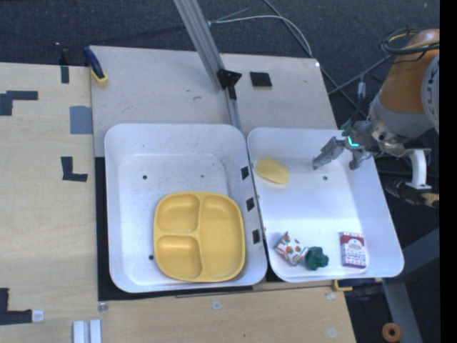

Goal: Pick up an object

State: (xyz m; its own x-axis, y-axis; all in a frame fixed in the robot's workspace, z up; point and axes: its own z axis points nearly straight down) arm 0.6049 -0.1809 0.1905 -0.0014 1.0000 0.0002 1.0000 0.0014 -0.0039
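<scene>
Camera view — gripper hangs over right bin, upper right part, fingers spread, nothing betw. them. Candidates: yellow lump near bin's left wall; small packet, green toy, red box along front edge. Risk: lump rounded — may squirt free; front items crowded, flat box hard to pinch.

— We see two smooth white plastic-looking bins, faintly glossy, and at seven o'clock a glossy yellow plastic tray.

— We agree; at nine o'clock the bench looks like matt pale wood.
</scene>
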